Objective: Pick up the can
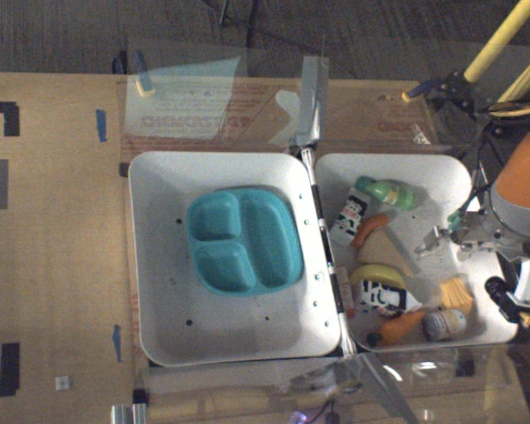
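Note:
The can (443,324) is small and silvery with a pale label. It lies on its side in the front right corner of the right bin (442,168), next to an orange carrot (402,327) and just in front of a yellow bristly item (458,293). My gripper (433,239) hangs over the right part of the same bin, reaching in from the right edge under the orange band (523,182). It is farther back than the can and apart from it, with bare bin floor beneath it. Nothing is seen in its grasp.
The right bin also holds a green bottle (387,192), a small black-and-white carton (351,216), a second carrot (371,230), a banana (377,276) and a cow-patterned box (382,299). A teal divided plate (245,240) lies in the left bin (155,263). Yellow poles (505,26) stand at the back right.

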Available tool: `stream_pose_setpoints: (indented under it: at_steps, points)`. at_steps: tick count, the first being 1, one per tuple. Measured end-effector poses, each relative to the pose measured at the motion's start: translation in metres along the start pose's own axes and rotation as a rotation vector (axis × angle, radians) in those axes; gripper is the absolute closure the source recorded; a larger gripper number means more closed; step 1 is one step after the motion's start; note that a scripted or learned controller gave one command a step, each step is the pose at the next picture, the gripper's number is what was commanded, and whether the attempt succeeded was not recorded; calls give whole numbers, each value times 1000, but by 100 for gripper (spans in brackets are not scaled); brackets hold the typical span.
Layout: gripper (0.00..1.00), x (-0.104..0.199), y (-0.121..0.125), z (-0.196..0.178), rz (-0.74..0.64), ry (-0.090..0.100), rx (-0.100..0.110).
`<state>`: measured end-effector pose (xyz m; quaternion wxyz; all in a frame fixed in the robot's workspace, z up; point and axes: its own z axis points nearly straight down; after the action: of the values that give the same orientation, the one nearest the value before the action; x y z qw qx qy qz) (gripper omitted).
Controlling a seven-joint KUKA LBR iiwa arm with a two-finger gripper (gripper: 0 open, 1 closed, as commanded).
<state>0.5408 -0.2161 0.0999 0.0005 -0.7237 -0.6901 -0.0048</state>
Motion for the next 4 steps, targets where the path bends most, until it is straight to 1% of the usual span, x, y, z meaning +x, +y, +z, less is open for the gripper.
stream_pose_setpoints:
  at_steps: [1,2,3,4]
  points:
    - [0,11,77,10,104,1,-5]
    - [0,19,-50,9,72,-10,-4]
    - [0,39,6,10,311,-14,-7]
    - [0,3,-50,-8,223,-6,8]
